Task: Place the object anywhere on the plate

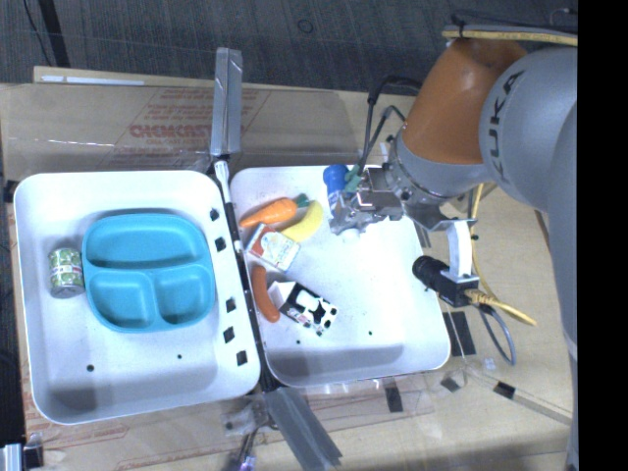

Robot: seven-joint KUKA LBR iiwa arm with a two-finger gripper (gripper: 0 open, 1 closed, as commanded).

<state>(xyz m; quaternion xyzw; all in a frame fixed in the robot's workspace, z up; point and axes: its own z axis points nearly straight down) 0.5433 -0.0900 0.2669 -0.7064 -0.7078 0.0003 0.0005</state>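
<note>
The blue divided plate (pixel 147 268) lies in the left bin (pixel 59 381). My gripper (pixel 349 216) hangs over the upper middle of the right bin (pixel 412 332), just right of the yellow banana (pixel 308 224). A blue object (pixel 336 178) sits right behind the gripper, partly hidden by it. An orange carrot (pixel 268 211) lies left of the banana. Below them are a small white carton (pixel 277 250), a reddish sausage (pixel 262 293) and a black-and-white patterned item (pixel 311 310).
A small green-labelled can (pixel 65 271) stands in the left bin, against the plate's left side. The divider (pixel 234 263) between the bins runs down the middle. The arm covers the right bin's upper right corner.
</note>
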